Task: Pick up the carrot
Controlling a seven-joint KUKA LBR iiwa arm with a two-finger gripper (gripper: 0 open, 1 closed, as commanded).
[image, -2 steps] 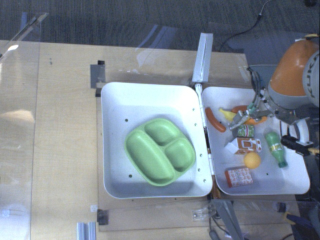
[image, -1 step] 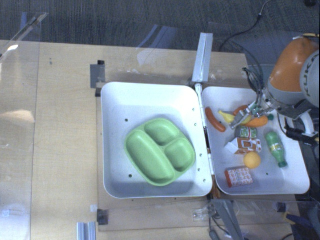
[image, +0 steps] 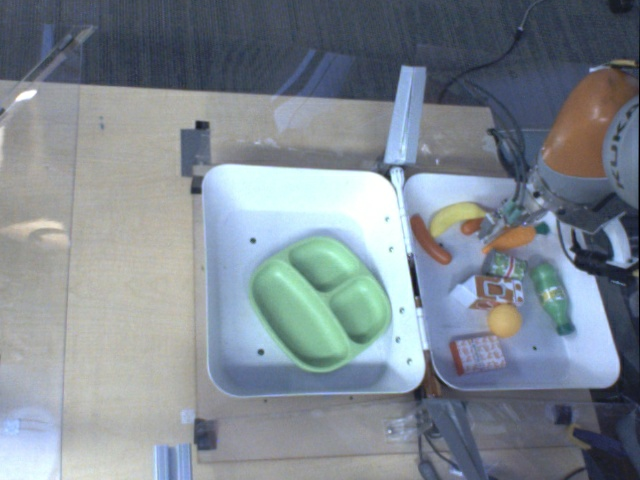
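The carrot [image: 513, 237] is a short orange piece lying in the back half of the right bin [image: 590, 368], its tip pointing left. My gripper [image: 516, 212] comes down from the grey and orange arm at the right edge and sits right over the carrot's back side, touching or nearly touching it. Whether the carrot is between the jaws is hidden by the wrist and the small scale.
Around the carrot lie a yellow banana [image: 455, 214], a red sausage [image: 430, 239], a small carton [image: 500, 290], a green bottle [image: 552, 299], an orange [image: 504, 320] and a red box [image: 477, 352]. The left bin [image: 230, 218] holds a green divided plate [image: 320, 301].
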